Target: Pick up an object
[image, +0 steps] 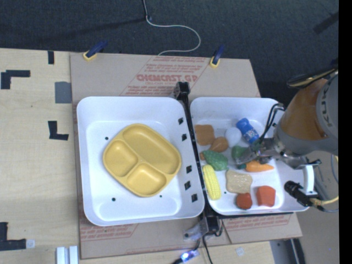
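Over the right bin [231,104], the gripper [257,153] hangs low among crowded toy food, near the carrot [260,168] and blue bottle [247,129]; its grip cannot be told. Beside it, the left bin [91,120] holds a yellow divided plate [142,159], with bare floor around.

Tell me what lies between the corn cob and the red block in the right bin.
In the camera view, a beige bread slice and a red tomato-like piece lie between the corn cob and the red block.
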`<state>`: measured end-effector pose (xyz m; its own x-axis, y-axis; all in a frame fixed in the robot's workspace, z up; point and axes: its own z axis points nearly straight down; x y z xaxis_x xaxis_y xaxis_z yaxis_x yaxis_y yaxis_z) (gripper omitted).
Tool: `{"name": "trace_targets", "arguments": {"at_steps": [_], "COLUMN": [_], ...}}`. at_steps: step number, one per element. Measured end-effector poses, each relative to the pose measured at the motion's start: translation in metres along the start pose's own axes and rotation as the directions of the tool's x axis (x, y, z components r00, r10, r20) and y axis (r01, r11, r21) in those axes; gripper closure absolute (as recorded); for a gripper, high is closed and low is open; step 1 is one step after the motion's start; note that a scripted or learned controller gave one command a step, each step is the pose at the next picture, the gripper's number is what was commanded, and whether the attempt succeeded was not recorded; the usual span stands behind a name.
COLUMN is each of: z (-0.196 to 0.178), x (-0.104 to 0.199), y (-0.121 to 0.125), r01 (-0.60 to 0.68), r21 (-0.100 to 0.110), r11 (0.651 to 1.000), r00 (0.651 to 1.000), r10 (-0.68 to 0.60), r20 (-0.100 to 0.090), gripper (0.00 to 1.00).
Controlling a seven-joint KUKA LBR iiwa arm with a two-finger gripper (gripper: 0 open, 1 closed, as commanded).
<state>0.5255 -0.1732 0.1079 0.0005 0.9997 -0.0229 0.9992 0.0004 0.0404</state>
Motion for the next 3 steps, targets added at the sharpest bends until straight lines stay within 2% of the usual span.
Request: {"name": "trace_targets", "arguments": {"at_steps": [1, 2, 3], "z": [-0.043, -0.091, -0.118], "x": [0.000, 0.007, 0.007], "y": [-0.001, 0.008, 0.010], "r01": [0.002, 0.003, 0.002], "r21": [0.039, 0.037, 0.039], "r11": [0.999, 0.999, 0.999], "r00": [1.000, 1.000, 1.000], "r10": [-0.001, -0.002, -0.001], "r20": [-0.023, -0.022, -0.023], "gripper": [1.00, 1.00, 1.00]}}
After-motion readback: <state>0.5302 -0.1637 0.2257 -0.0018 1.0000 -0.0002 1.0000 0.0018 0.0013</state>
